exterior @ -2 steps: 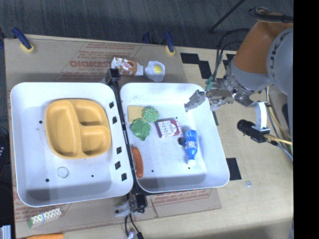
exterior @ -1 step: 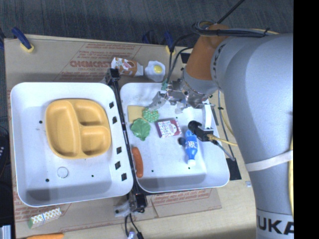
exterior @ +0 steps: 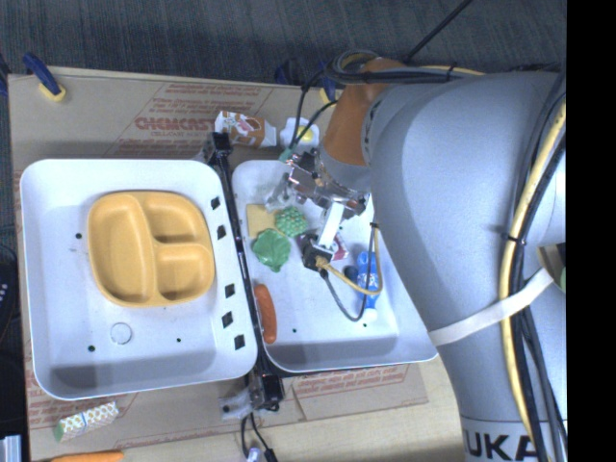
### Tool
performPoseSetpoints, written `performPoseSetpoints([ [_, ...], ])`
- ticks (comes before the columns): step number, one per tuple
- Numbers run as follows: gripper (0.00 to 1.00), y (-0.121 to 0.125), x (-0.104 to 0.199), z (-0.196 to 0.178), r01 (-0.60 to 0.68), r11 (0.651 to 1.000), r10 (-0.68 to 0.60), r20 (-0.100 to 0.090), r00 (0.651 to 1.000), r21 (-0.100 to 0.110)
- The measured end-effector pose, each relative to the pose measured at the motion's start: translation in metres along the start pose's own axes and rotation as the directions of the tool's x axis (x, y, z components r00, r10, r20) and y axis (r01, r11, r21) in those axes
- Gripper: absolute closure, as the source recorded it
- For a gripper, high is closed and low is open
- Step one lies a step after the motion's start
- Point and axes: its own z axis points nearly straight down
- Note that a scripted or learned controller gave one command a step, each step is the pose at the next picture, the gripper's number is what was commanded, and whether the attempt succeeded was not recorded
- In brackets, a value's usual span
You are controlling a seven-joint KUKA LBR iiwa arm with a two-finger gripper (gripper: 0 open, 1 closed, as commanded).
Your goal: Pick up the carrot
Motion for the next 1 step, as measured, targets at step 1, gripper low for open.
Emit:
performPoseSetpoints([
  [1,0.0,-0.0101,0.0596,-0.0948,0.015,1.0,-0.015,0.0,1.0,0.014],
])
